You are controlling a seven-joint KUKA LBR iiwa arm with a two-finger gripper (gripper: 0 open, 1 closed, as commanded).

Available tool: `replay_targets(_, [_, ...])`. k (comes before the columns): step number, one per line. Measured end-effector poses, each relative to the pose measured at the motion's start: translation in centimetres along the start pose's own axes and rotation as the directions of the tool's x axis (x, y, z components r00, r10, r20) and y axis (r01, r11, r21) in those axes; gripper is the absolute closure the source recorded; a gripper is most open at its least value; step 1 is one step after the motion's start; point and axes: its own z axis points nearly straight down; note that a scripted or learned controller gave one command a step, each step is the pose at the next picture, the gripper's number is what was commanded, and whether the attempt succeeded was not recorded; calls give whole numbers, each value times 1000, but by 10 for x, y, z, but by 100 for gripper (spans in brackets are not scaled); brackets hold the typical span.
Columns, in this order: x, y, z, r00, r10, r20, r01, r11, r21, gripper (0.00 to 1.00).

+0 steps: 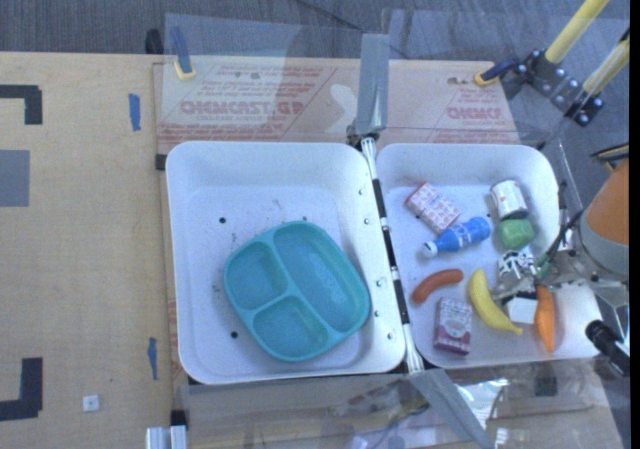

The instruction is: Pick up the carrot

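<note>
Wooden tabletop [80,267] holds two white bins. Left bin [200,177] has a teal divided plate [296,289]. Right bin [535,172] has the carrot [546,319] by the right wall (beside a banana [488,301]), tool [530,277] hovering just above it; can't tell its opening.

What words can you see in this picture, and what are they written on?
Red print on the cardboard sheet behind the bins: too blurred to read.
Red print on the right cardboard: too blurred.
Red packet, red carton, can, blue bottle: labels too small to read.
</note>
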Motion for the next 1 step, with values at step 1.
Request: replay_targets(1, [-2, 2, -9, 1000, 3, 4, -3, 1000, -6, 100])
